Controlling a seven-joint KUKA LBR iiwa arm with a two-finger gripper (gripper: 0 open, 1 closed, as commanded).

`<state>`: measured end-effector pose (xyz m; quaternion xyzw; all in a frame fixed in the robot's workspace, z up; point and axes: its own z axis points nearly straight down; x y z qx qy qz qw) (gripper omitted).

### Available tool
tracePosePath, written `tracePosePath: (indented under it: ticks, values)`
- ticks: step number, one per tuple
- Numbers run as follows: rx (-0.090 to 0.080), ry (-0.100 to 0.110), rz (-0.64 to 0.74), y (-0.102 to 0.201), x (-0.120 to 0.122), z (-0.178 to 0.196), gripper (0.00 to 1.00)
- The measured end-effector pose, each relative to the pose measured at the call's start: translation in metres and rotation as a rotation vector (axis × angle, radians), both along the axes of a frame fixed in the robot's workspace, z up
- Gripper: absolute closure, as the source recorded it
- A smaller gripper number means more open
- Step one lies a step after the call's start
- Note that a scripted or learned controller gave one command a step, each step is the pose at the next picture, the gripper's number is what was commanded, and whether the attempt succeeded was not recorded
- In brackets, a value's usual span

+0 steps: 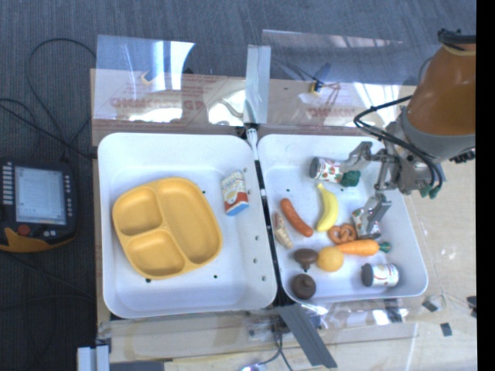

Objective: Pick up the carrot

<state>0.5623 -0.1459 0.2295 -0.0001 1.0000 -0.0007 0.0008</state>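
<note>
Open-fingered, the grey two-finger gripper [370, 216] hovers just above the small orange plastic carrot [358, 247] lying flat in the right white bin [410, 273], likely light, rigid and slick, so best pinched across its thick middle.

Bright, even light; glare on clear panels [166, 56].

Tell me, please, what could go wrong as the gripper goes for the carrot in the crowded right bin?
1. The carrot lies touching the pretzel and close to the lemon, so the gripper, hovering just above, might pinch or drag a neighbour instead.
2. The small can lies just below the carrot; a descending finger could knock it rolling.
3. The carrot is slim and tapered, so it may slip free.
</note>
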Motion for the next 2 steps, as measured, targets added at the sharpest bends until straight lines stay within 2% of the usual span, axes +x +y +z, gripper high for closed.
tracePosePath:
  ticks: [1, 2]
  values:
    - [0.003, 0.011, 0.066, -0.003, -0.047, -0.114, 0.0]
    - [-0.002, -0.012, 0.299, -0.026, -0.064, -0.14, 0.0]
